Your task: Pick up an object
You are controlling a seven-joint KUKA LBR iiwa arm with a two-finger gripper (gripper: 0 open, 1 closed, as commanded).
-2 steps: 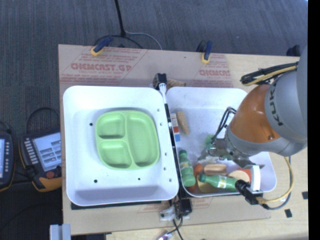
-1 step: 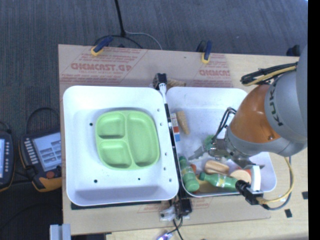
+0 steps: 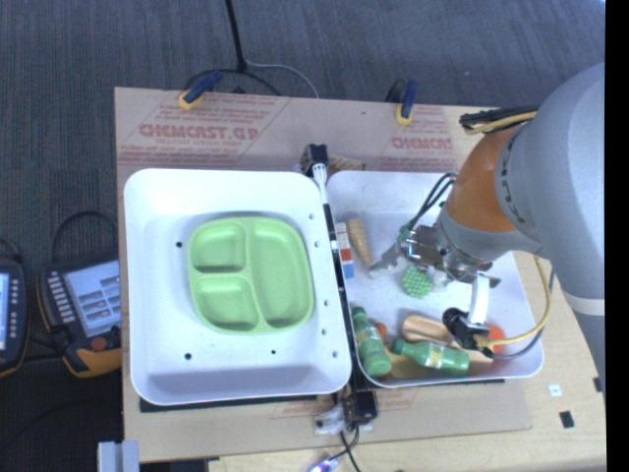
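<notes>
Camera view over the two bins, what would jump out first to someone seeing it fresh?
Probably the light green divided plate, lying alone in the left bin. Next, the grey arm with its orange band reaching over the right bin, its gripper just above a small green ball. Green bottles crowd that bin's near edge.

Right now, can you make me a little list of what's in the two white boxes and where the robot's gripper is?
left bin: holds a green divided plate
right bin: holds toy food and bottles
near the bin's left wall: a tan cone-shaped piece
front of right bin: two green bottles, and a tan, hot-dog-like piece
gripper: over the right bin
under the gripper: a green dotted ball
holding something: cannot tell from this view
</notes>
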